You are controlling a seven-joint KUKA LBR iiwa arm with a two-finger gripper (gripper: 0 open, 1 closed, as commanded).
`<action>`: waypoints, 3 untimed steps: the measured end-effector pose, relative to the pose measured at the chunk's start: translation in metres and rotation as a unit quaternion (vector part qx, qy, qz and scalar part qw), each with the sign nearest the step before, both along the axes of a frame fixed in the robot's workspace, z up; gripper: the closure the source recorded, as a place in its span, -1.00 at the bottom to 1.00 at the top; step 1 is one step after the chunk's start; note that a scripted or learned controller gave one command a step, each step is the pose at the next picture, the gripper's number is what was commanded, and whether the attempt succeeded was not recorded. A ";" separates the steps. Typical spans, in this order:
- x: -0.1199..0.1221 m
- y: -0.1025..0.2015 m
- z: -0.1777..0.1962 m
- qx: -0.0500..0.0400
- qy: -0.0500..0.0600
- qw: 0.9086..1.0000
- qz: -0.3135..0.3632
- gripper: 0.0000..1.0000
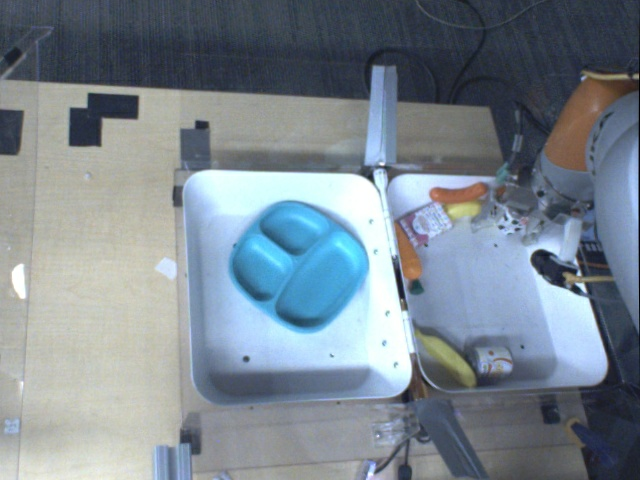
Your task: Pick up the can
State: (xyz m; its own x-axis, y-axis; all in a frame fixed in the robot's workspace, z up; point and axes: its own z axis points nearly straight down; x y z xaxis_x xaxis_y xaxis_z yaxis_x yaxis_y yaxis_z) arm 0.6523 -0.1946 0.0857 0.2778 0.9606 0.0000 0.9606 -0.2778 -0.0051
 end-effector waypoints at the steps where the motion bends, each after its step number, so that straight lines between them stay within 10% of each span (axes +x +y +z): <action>1: 0.008 -0.002 0.000 0.004 0.012 1.000 -0.004 -1.00; 3: 0.009 0.001 -0.001 0.003 0.020 0.990 -0.138 -1.00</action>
